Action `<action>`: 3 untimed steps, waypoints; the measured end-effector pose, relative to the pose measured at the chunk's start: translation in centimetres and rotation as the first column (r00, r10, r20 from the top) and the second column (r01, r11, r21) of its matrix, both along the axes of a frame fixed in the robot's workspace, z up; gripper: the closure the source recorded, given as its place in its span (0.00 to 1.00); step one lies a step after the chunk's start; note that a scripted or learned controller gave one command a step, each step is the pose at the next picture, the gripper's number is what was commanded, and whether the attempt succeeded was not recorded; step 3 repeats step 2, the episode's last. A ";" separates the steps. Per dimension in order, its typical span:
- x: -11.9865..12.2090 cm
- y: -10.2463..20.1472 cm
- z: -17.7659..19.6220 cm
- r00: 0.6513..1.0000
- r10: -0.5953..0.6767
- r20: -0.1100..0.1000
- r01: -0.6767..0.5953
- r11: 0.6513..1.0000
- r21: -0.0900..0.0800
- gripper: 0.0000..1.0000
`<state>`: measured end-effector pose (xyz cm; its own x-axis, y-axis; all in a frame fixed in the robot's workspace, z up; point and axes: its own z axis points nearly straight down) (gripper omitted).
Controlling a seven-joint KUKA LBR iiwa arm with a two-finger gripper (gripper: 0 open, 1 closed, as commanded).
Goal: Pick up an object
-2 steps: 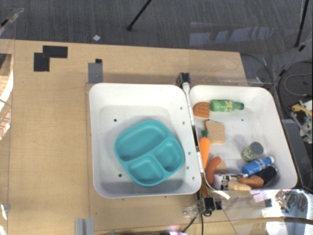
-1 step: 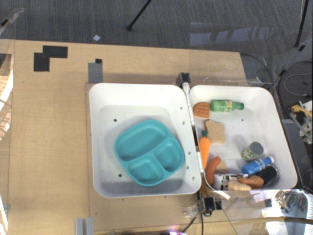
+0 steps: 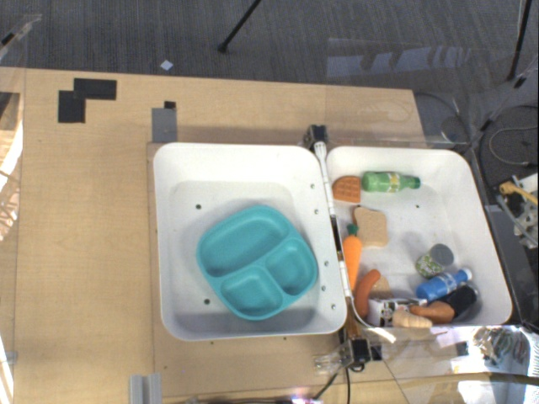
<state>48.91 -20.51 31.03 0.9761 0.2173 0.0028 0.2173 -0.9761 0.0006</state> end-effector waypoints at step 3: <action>-0.1 0.0 0.7 1.000 0.006 -0.001 -0.006 1.000 0.000 1.00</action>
